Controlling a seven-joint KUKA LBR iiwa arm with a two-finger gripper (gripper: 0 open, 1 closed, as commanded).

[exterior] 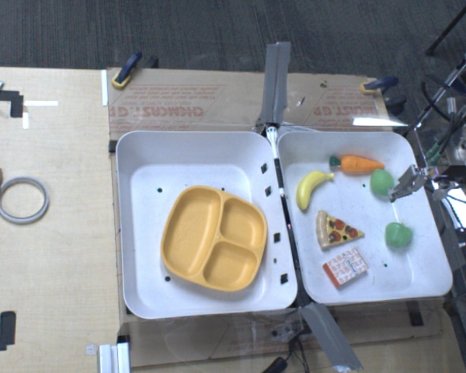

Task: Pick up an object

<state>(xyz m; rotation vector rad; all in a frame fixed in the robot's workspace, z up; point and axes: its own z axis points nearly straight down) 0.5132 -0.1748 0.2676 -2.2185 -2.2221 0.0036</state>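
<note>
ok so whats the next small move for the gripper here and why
Probably a short drop onto the upper green ball. The gripper sits at the right bin's right edge beside that ball, with nothing visibly between its fingers, so this is likely the closest pick; the carrot lies just above it.

Yellow tray [214, 238] in left bin [132, 208], toys (banana [311, 186], carrot [359, 164]) right

Tape roll [22, 200], blue clamps [126, 70]

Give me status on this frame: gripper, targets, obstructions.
Gripper low at right bin's far right edge, beside a green ball; grip state unclear. Carrot, banana, pizza slice loose nearby. Nothing blocking.
</note>
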